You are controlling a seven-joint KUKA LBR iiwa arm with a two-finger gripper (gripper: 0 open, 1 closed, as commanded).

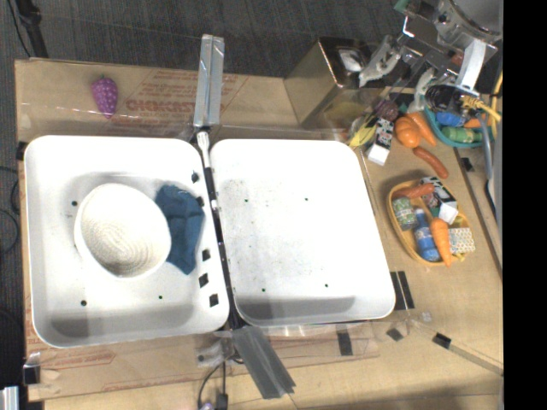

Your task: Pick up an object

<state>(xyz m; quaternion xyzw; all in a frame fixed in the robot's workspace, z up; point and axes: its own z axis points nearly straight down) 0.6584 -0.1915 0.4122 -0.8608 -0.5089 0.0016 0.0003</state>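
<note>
The gripper [380, 61] hangs at top right, its state unclear. A round cream woven cap [125, 228] touches a crumpled blue cloth [182, 223] in the left white bin [51, 314]; the bench's red lettering is perhaps illegible.

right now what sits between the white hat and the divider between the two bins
A crumpled blue cloth lies there in the left bin, touching the right edge of the white hat and reaching almost to the divider, as the camera view shows.

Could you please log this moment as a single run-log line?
arm: top right, above clutter, outside bins | gripper: fingers unclear | left bin: white woven hat, blue cloth touching | right bin: no objects | pick: not begun
</note>
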